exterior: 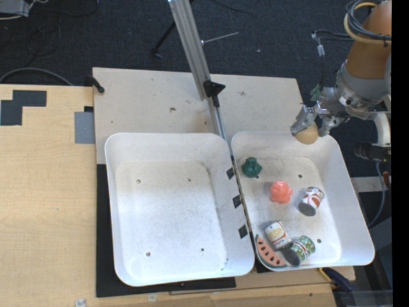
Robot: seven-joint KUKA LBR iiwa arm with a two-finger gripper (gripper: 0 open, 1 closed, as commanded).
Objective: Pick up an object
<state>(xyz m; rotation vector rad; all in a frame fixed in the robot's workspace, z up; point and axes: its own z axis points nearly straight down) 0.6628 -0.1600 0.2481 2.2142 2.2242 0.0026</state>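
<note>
Pincer [308,130] grips a tan lump [307,135] above the right bin's [348,171] far rim. I judge it lifted clear for carrying.

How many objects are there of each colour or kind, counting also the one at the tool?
Green object: 1
Pink object: 1
Small cans: 3
Watermelon slice: 1
Tan object at the tool: 1
Total: 7

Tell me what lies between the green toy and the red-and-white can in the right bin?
The pink object lies between the green toy and the red-and-white can, as the camera view shows.
</note>
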